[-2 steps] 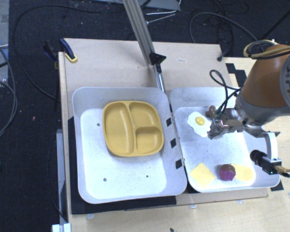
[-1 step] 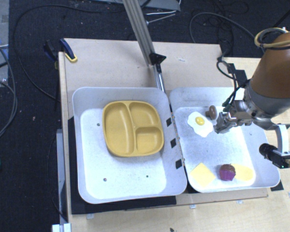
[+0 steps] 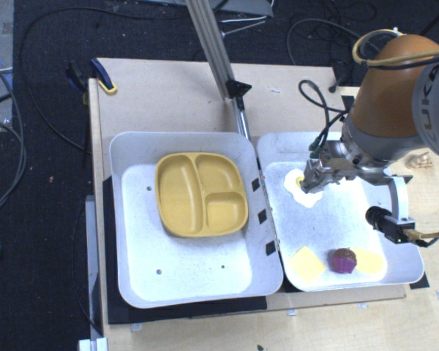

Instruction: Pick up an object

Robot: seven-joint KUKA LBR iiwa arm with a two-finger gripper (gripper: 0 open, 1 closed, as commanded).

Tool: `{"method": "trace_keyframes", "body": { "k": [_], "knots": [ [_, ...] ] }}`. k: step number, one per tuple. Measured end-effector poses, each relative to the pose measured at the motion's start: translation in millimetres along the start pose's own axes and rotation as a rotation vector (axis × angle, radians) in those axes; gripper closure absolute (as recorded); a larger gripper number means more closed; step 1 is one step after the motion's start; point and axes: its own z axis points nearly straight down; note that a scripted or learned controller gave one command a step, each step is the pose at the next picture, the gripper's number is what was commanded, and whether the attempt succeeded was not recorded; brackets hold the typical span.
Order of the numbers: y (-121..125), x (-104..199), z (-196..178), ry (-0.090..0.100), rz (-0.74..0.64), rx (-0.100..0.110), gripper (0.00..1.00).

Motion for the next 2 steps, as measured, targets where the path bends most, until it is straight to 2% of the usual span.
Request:
{"method": "trace_keyframes", "body": {
  "k": [2],
  "knots": [
    [38.0, 104.5, 17.5, 0.000, 0.000, 0.002, 1.00]
  ]
}}
